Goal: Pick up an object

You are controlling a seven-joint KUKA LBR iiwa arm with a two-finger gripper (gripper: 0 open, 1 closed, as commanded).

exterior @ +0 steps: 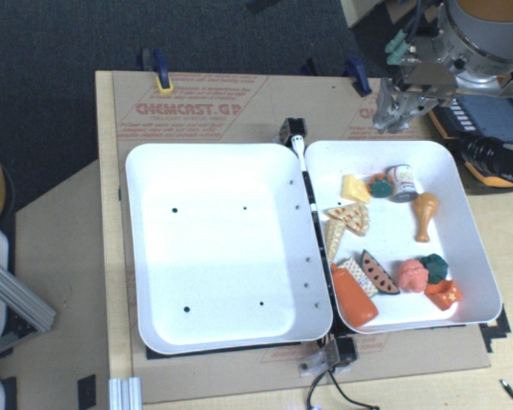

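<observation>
Gripper (397,116) above the right bin's (470,229) far rim, toward 12 o'clock; whether apart or together, cannot tell. Toy drumstick (424,213), can (403,183), watermelon slice (379,272) and orange bottle (355,295) inside the bin.

I see two bins side by side on the surface (239,105), toy foods (385,237) in the right bin (470,220), left bin (214,237) just beside it, end effector (393,114) behind the right bin's far rim

Robotics laboratory test station. Evidence: worktop (239,101) of clamped protective-film board, two white bins (214,246) fixed side by side, aluminium framing (17,301), loose cabling (333,383).
</observation>
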